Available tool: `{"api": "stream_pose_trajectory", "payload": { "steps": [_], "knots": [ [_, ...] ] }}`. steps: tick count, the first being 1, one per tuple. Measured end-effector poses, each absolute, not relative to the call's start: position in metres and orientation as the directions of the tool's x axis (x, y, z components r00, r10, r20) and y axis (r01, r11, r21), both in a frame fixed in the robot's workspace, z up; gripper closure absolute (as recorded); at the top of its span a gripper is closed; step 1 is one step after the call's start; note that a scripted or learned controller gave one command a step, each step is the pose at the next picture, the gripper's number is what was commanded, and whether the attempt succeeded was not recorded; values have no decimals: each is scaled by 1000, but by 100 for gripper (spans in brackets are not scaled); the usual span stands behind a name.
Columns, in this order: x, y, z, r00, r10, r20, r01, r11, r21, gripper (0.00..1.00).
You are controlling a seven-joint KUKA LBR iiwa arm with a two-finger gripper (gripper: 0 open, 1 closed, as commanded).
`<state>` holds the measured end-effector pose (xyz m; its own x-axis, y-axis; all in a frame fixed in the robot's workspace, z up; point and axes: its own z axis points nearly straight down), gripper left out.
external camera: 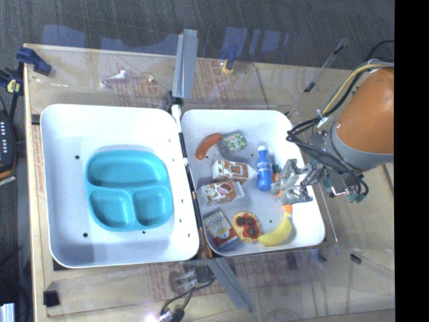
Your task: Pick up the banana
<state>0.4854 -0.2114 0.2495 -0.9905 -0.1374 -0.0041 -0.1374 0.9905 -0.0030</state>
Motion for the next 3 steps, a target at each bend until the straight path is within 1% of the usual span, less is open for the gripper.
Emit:
{"api": "stream_pose_trajectory", "payload": {
  "steps": [1, 2, 3],
  "knots": [
    [482, -150, 171, -995, 103, 2, 103, 995, 1, 100],
    [484, -149, 181, -995, 98, 0, 98, 995, 1, 100],
    [478, -149, 236, -999, -40, -3, -40, 999, -1, 100]
  ]
}}
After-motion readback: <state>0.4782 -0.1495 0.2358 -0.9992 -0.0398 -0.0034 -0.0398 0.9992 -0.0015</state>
